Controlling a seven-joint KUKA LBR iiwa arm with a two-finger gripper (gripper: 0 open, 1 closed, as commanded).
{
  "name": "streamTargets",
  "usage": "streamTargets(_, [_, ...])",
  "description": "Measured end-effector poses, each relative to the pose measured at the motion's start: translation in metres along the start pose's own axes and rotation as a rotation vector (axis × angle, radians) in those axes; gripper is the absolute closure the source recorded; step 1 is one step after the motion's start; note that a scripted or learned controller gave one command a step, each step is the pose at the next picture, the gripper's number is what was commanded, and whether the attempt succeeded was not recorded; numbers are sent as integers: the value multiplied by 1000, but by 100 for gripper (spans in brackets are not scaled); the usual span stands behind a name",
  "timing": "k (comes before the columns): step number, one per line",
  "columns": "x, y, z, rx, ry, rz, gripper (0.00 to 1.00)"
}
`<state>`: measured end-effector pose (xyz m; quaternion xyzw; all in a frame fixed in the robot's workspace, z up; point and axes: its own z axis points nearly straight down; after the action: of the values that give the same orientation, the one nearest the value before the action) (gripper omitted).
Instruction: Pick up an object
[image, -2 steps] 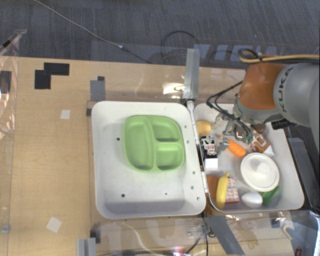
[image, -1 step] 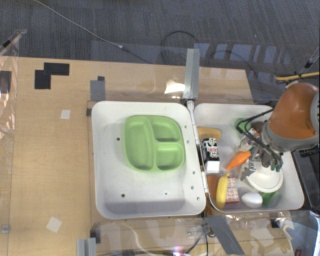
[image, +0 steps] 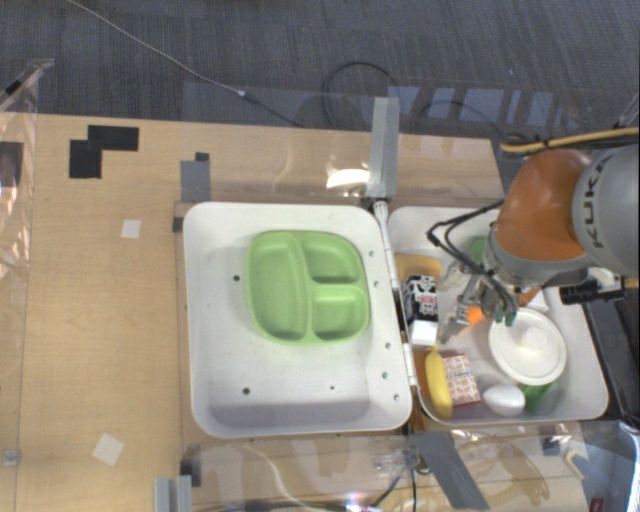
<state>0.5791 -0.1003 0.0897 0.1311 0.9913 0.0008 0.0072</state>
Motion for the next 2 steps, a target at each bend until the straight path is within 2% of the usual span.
streamTargets(1, [45, 5, -1, 0, -3, 69, 0])
streamTargets(2, [-50, 24, 3, 8, 8, -64, 0])
